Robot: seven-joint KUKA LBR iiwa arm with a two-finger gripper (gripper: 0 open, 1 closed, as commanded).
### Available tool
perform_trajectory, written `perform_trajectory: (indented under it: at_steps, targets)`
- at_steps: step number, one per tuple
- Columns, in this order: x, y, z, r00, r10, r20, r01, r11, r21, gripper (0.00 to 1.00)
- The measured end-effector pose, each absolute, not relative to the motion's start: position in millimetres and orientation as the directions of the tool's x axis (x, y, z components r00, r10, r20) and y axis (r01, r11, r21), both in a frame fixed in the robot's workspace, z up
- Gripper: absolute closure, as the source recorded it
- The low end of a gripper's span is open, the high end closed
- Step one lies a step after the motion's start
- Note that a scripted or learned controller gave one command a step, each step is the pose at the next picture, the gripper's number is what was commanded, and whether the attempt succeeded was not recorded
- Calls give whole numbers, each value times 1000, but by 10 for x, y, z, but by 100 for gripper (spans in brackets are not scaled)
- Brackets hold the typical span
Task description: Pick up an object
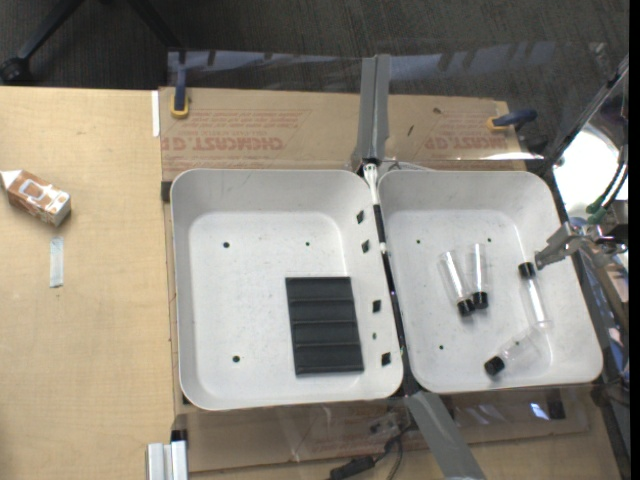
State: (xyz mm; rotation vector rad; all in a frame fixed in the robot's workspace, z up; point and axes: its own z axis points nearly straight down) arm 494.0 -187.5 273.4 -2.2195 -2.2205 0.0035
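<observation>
you're at the approach step here, nothing lifted yet as far as i can judge. the tool (556,248) is coming in over the right rim of the right bin (440,193), low and at a slant, and i honestly can't tell how it's set, it's too small and glary over there. nothing is visibly in its grip.

closest candidate is the clear tube with a black cap (533,290) lying along the right side of that bin, cap end just beside the tool tip. two more capped tubes (467,280) lie side by side near the bin's middle, caps toward you, and another tube (512,354) rests slanted near the front right corner. the left bin (200,208) has a black ribbed block (324,324) lying flat, well apart from the arm.

next move, i'd say: line up over the nearest tube's body, drop down, close across its width. watch out, these are round, clear and probably slick, and that one sits close to the bin wall, so a roll or a wall bump seems likely.
</observation>
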Motion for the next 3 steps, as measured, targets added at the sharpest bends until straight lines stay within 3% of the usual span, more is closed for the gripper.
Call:
perform_trajectory:
  at_steps: [1,2,3]
  targets:
    - [4796,-1642,1280,-97,995,1,995,97,-4,0]
    - [5756,-1490,908,-140,990,0,990,140,-2,0]
    - [5753,-1499,995,-137,991,0,991,137,-2,100]
